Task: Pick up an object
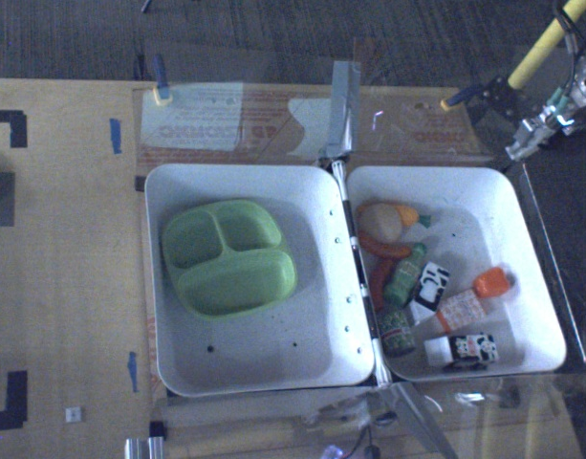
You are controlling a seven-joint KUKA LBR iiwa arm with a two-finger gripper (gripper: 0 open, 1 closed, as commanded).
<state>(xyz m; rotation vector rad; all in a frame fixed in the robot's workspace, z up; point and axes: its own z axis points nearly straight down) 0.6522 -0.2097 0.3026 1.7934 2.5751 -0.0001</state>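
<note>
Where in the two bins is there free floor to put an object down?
Left bin: bare floor right of and below the green divided plate. Right bin: bare along its far and right walls, past the orange-capped bottle; crowded along the left wall, around the green bottle.

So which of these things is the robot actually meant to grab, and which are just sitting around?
For the job (any could be picked):
- orange-capped bottle
- green bottle
- cow-patterned carton
- right bin holding them
- gripper, above the bench's far right corner

Just lying about:
- green divided plate in the left bin
- blue tape marks on the bench
</note>
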